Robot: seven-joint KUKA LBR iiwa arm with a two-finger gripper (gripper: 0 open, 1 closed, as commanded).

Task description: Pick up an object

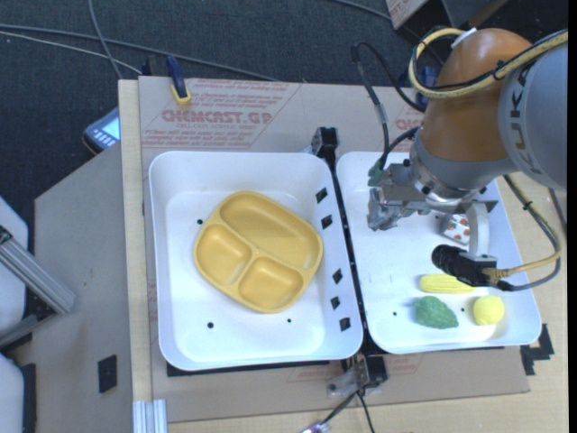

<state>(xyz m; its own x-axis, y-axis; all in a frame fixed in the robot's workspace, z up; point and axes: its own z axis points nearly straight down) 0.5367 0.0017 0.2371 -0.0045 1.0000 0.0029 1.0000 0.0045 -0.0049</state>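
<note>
Candidates sit in the right bin (383, 327), 5 o'clock corner: a yellow corn cob (445, 283), ribbed and elongated; a green leafy lump (435, 313), bumpy and matte; a smooth yellow lemon-shaped piece (488, 310). All three look like moulded plastic toy food. The cob lies at 12 o'clock of the green lump, close to it, and the lemon is just beside the lump at 3 o'clock. A small red-and-white piece (460, 230) is partly hidden by the arm.

The gripper (386, 213) is near the bin's 10 o'clock area, over bare white floor, nothing between the fingers; can't tell how wide they stand. Judgement: approach step, no grasp yet. Next move needs a shift toward 5 o'clock, then descent onto one piece.

The left bin (171, 242) holds a glossy yellow three-compartment tray (259, 251), rounded and tilted.
</note>
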